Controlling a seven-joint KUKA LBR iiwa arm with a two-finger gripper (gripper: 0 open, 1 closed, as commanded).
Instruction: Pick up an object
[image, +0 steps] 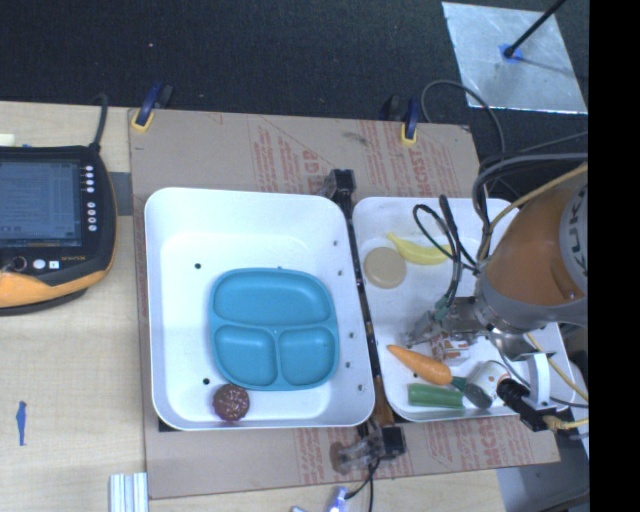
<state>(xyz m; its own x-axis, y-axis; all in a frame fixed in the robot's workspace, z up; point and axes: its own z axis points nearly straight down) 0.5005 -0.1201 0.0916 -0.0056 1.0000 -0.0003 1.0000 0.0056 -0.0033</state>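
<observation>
Gripper (444, 328) hung low over the middle of the right bin (372, 330); open or closed could not be told, glare and cables (450, 240) covered it. Nothing was visibly held. Arm (535, 265) came in from 3 o'clock, orange band above the wrist.

Left to right:

Pendant (45, 225) lay on the bench at the far 9 o'clock side, screen lit, orange-and-black casing, well apart from the bins.

Cardboard (250, 150) lay under both bins, with a clamp (148, 105) at its 11 o'clock corner and another (409, 120) at 1 o'clock.

Left bin (160, 300) held a blue tray (272, 327) with three compartments, about at its centre. A brown ball (231, 402) sat at the bin's 7 o'clock corner, just beside the tray, not in it.

In the right bin, a tan disc (384, 267) lay at 10 o'clock. A yellow piece (420, 250) lay just beside the disc, at 12 o'clock, partly under the cables. A carrot (420, 365) lay at 6 o'clock from the gripper, near it, tip pointing to 10 o'clock. A green piece (435, 397) lay flat just beside the carrot, against the bin's 6 o'clock wall. A white cup (487, 379) lay at 5 o'clock, near the green piece's right end.
</observation>
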